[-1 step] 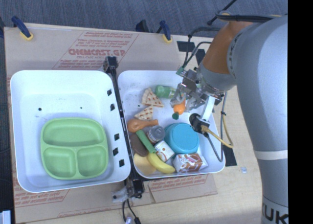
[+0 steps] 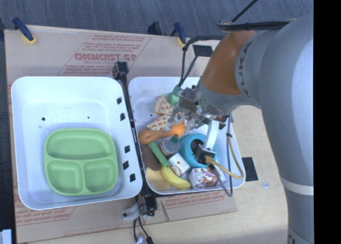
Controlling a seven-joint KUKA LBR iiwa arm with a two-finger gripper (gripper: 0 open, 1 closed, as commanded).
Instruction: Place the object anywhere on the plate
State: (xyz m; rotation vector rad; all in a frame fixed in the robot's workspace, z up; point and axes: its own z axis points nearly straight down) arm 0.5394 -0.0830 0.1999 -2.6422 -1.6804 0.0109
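We see the grey arm with orange band [image 2: 250, 72] over the right white bin [image 2: 139, 91], jaws [image 2: 187, 111] low in the toy-food pile; can't tell their state. Green three-compartment plastic plate [image 2: 81, 160] sits in the left white bin [image 2: 32, 99]. Likely pick: small orange plastic carrot [image 2: 160, 132], light, stiff, slippery; we'd pinch mid-body.

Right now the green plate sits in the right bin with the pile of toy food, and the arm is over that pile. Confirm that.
Not quite. The camera view shows the green plate in the left bin, apart from the toy food. The pile, banana included, lies in the right bin, and the arm is indeed over that pile.
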